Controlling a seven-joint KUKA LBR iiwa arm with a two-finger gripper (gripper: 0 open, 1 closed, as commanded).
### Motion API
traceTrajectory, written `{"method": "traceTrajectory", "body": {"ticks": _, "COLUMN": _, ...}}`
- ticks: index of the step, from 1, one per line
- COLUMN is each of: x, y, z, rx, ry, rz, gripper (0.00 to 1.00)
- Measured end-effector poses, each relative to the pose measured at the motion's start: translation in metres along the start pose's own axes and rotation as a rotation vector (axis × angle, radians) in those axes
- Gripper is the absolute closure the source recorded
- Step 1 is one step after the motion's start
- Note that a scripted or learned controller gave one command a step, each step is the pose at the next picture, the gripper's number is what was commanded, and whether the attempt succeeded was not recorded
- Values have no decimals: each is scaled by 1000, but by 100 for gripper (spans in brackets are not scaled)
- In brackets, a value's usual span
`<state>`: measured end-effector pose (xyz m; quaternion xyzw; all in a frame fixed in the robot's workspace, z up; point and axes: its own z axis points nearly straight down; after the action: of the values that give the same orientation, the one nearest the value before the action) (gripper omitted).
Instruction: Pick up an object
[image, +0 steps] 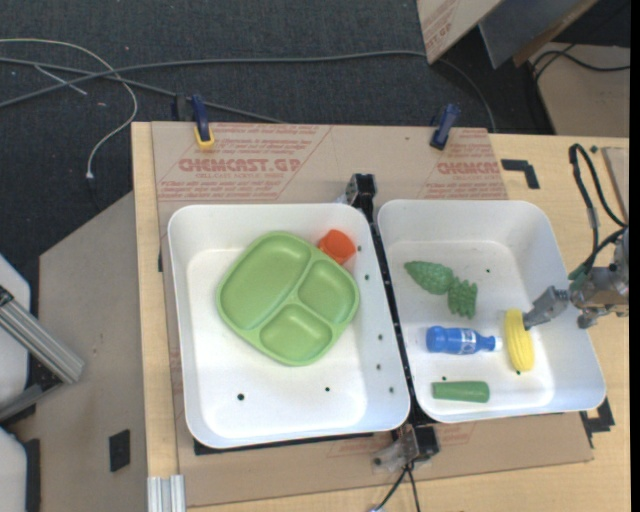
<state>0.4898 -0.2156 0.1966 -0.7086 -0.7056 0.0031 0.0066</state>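
The right bin (500, 222) holds a green leafy toy (443, 282), a blue bottle (458, 341) lying on its side, a yellow corn cob (519, 340) and a green cylinder (461, 391). My gripper (550, 305) reaches in over the bin's right rim, just above and right of the corn cob, and nothing shows in its grasp. In the left bin (205, 235) lie a green divided plate (289, 297) and a small orange object (337, 245) at the plate's upper right edge.
The bins sit side by side on a cardboard sheet (300, 150) held by blue clamps (203, 122). Cables (590, 190) hang near the right edge by the arm. A metal divider (385, 310) runs between the bins.
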Motion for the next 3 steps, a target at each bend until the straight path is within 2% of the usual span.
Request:
{"method": "traceTrajectory", "body": {"ticks": 1, "x": 0, "y": 3, "z": -6, "rx": -13, "ry": -4, "rz": -4, "gripper": 0}}
{"method": "traceTrajectory", "body": {"ticks": 2, "x": 1, "y": 1, "z": 57, "rx": -6, "ry": -1, "rz": -3, "gripper": 0}}
{"method": "traceTrajectory", "body": {"ticks": 3, "x": 0, "y": 7, "z": 101, "rx": -24, "ry": -5, "rz": -3, "gripper": 0}}
